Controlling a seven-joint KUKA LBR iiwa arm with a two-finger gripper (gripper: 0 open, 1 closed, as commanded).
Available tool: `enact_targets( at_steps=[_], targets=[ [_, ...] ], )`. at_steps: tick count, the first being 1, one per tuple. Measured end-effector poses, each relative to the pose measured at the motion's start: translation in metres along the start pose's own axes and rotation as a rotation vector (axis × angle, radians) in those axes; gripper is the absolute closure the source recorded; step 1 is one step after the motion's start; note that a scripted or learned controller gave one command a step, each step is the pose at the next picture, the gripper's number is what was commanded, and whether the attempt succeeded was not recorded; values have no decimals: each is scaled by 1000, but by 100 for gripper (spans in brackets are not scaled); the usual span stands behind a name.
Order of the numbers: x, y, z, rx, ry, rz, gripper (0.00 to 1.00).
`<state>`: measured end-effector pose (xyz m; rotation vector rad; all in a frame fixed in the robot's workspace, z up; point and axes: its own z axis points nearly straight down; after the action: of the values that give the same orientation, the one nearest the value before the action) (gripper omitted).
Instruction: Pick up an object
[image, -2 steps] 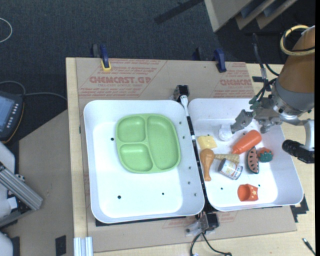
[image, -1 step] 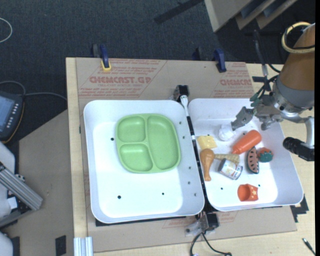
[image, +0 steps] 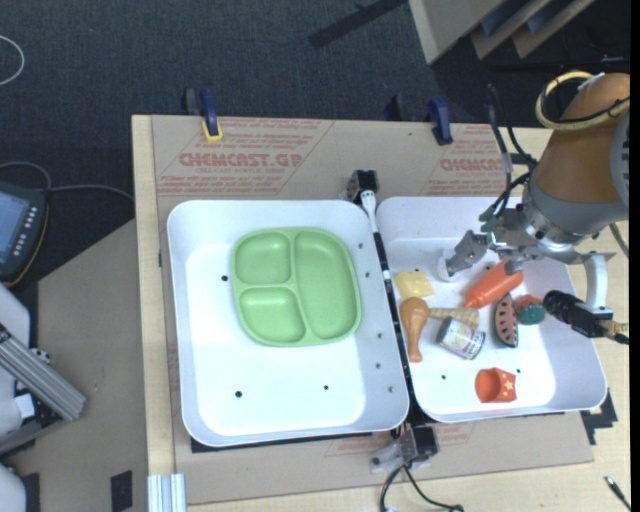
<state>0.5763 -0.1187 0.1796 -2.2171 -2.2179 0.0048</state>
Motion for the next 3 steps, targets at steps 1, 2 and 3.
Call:
enact_targets(
  at_steps=[1, 2, 3],
  targets=[
    [-1, -2, 64, 1, 0, 1, 0],
    [0, 5, 75, -27, -5, -2, 0],
    [-1, 4, 68, -25, -7, 0, 100]
  ],
)
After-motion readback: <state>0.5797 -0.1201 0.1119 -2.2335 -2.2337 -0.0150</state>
